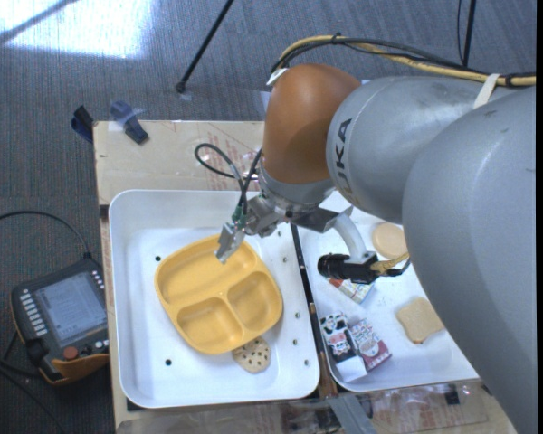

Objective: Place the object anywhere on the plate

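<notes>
I hang over the left white bin (118, 242) on the desk (154, 161), my fingers (227, 245) pointing down at the far rim of the yellow plate (219, 301), above its long compartment. From this angle they read as one narrow grey tip. I cannot tell whether they are open or closed, and I see nothing between them.

The plate lies flat in the middle of this bin, turned at a slant, with one long compartment on the far left side and two smaller ones on the near right. A chocolate-chip cookie (252, 356) lies on the bin floor at the plate's near edge, touching the rim and outside the compartments.

The right bin (394, 297) sits just beside the left one and holds the rest. A round pale cracker (389, 240) lies toward its far side, close under my arm. A tan slice shaped like toast (419, 320) lies nearer the right wall. Two small printed cartons lie side by side at the near end, one black and white (339, 335), the other with red on it (369, 344). A small red-and-white packet (351, 289) lies just beyond them, close to the wall between the two bins.
</notes>
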`<act>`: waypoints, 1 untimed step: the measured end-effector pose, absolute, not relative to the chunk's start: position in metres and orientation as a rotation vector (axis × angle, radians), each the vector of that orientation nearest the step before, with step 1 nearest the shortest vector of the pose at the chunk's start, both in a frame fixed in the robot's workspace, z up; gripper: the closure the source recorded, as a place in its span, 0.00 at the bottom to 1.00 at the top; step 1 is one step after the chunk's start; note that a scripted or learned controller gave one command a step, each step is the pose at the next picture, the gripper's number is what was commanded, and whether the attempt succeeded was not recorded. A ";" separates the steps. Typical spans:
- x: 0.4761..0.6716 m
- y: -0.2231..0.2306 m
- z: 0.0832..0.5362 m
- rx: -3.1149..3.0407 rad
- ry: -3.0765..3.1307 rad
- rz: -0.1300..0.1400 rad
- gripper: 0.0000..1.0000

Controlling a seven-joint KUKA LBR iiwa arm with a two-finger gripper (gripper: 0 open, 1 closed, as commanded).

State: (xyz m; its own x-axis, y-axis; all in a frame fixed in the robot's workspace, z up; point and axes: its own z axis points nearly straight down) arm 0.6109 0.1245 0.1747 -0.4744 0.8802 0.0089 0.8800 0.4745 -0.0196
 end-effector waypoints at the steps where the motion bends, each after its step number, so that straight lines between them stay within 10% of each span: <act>1: 0.612 0.125 0.180 -1.599 -2.681 0.020 1.00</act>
State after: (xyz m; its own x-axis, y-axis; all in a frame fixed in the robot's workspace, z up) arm 0.6116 0.1246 0.1804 -0.4751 0.8798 0.0106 0.8796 0.4753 -0.0214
